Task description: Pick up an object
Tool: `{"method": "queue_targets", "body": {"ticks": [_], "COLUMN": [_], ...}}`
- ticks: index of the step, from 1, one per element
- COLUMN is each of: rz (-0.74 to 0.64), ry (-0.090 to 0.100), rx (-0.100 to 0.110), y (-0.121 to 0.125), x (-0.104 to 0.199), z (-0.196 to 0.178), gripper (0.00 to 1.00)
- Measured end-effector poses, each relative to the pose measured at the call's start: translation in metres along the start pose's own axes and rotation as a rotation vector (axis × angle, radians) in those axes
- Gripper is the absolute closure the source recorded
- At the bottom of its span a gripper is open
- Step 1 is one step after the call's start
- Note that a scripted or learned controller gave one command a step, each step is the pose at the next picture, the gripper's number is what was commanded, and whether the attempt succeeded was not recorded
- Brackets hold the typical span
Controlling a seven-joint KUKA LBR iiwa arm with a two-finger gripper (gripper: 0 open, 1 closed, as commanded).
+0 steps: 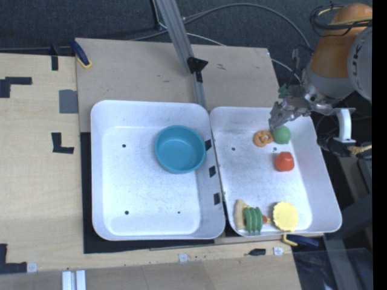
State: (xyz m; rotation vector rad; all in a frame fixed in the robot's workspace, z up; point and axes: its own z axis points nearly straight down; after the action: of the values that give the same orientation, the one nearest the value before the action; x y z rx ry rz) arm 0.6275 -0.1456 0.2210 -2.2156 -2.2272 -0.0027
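The claw [279, 121] hangs at the green ball's [282, 135] twelve o'clock; I cannot tell its opening. Centre over the ball, clear of the orange ring [262, 139] at nine o'clock.

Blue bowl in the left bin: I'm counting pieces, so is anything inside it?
The blue bowl looks empty; its whole inner floor shows plain blue. Whatever lies under it on the left bin is covered.

I am working in a robotics lab: a plywood tabletop [242, 71] patched with black tape marks carries two shallow white plastic bins [109, 162], a slanted grey metal pole [178, 35] rises over it, and loose cables [242, 17] trail across dark carpet.
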Motion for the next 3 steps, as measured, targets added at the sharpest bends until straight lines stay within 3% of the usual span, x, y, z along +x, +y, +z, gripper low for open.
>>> {"method": "queue_targets", "body": {"ticks": [3], "rz": [0.001], "ry": [0.000], "rx": [0.002], "y": [0.011], "x": [0.168], "z": [0.015], "gripper": [1.00]}}
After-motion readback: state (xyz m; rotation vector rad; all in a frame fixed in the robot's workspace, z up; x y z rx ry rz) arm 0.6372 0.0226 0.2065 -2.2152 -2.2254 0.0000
